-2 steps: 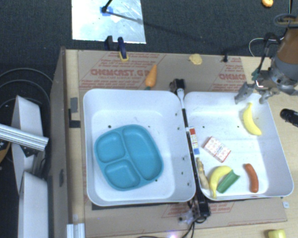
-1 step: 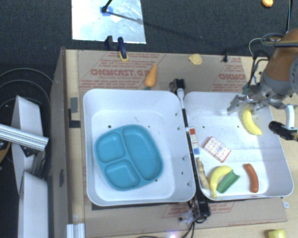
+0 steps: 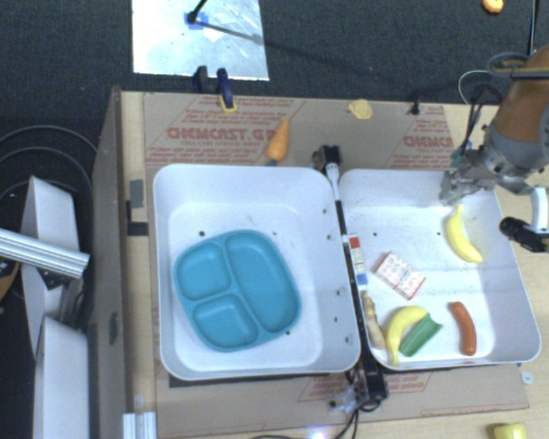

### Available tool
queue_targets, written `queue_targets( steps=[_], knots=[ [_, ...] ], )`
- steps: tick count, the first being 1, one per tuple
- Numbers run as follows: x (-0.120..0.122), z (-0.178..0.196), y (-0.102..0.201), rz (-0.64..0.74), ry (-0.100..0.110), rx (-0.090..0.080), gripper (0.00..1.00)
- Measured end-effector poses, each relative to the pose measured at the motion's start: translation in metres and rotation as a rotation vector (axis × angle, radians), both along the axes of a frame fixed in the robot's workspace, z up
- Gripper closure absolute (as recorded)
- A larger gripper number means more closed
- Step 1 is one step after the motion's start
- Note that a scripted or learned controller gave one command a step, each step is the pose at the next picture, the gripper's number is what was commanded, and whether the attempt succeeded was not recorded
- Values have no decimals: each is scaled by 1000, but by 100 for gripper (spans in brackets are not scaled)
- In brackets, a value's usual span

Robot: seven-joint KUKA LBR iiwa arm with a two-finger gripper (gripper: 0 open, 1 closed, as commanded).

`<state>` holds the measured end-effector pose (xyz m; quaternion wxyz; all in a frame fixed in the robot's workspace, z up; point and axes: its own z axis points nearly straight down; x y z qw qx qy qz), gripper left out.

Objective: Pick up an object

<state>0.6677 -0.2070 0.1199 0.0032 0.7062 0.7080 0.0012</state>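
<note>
Banana (image 3: 463,235) lies in the right bin (image 3: 522,286), just below your claw (image 3: 459,186). You cannot tell the claw's state. I judge the banana light, smooth and curved; take it across the middle.

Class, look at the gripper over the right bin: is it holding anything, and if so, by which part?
Nothing is seen held. The gripper sits at the right bin's far edge, just above the top end of a banana, with nothing visible between its fingers.
</note>
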Motion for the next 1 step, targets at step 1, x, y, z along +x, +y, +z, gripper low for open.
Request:
queue_targets(
  steps=[1],
  knots=[
    [0,0,0,1,1,0,0]
  ],
)
